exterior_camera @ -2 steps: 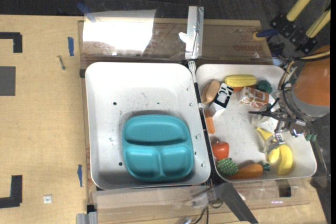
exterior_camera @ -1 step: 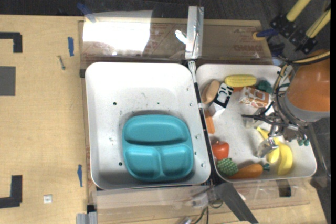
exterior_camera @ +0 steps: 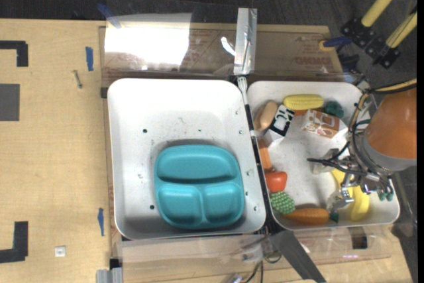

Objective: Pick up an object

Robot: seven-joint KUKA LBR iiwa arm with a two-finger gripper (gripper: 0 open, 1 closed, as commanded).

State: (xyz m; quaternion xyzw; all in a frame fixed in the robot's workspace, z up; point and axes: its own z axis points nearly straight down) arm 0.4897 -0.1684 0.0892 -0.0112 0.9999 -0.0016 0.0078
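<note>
1. Nearest the camera, along the bottom edge, you had the front rims of the two white bins on the table (exterior_camera: 53,142), with the bin contents behind them.
2. On the left, the left bin (exterior_camera: 132,103) held one teal divided tray (exterior_camera: 199,183), lying flat toward the front wall; you could judge it too broad for a two-finger grasp, so it was no likely target.
3. Moving right past the divider, the right bin (exterior_camera: 298,162) carried the clutter you were meant to pick from: an orange piece (exterior_camera: 264,157), a red piece (exterior_camera: 276,179) and a green bumpy piece (exterior_camera: 282,202) stacked along its left wall, and an orange carrot-like piece (exterior_camera: 309,214) along the front wall.
4. Toward the back of that bin lay a tan bread-like piece (exterior_camera: 267,114), a black-and-white item (exterior_camera: 283,120), a yellow corn-like piece (exterior_camera: 303,102), a printed packet (exterior_camera: 322,122) and a dark green item (exterior_camera: 333,107).
5. Farthest right, the arm (exterior_camera: 394,126) hung low over the bin's right front corner, and the end effector (exterior_camera: 348,194) sat down among the objects beside a yellow banana-like piece (exterior_camera: 358,202), probably your candidate.
6. You could not tell whether the end effector was apart or together; cables and metal parts hid it, and nothing visibly sat in its grip.
</note>
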